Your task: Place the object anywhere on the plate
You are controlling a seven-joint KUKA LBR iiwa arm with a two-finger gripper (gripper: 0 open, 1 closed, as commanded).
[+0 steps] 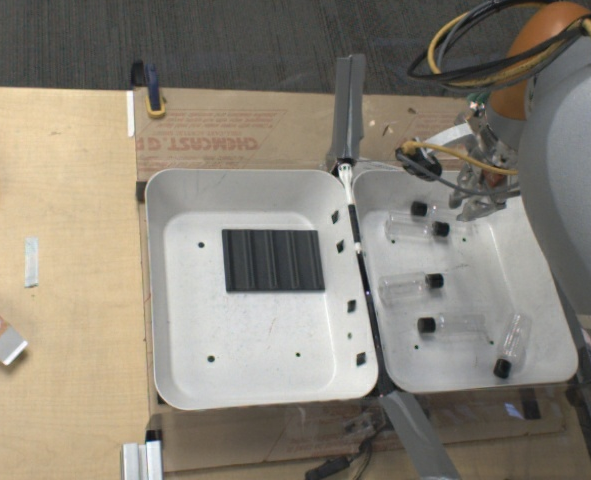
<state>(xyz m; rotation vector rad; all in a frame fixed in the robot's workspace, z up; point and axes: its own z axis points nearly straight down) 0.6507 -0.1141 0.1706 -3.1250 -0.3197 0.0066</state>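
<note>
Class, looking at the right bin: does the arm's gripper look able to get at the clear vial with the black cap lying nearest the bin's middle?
Probably yes. The vial lies apart from the others, uncovered, and the gripper hangs above the right bin.

Clear glossy vials, black caps; matt ribbed dark plate; smooth white plastic bins.

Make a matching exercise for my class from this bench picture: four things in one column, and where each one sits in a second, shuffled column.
Things
1. dark ribbed plate
2. clear vials with black caps
3. pincer
4. blue clamp

Places
A. above the far edge of the right bin
B. at the back edge of the bench, left of both bins
C. on the floor of the left bin
D. scattered in the right bin

Pairs: 1-C, 2-D, 3-A, 4-B
</note>
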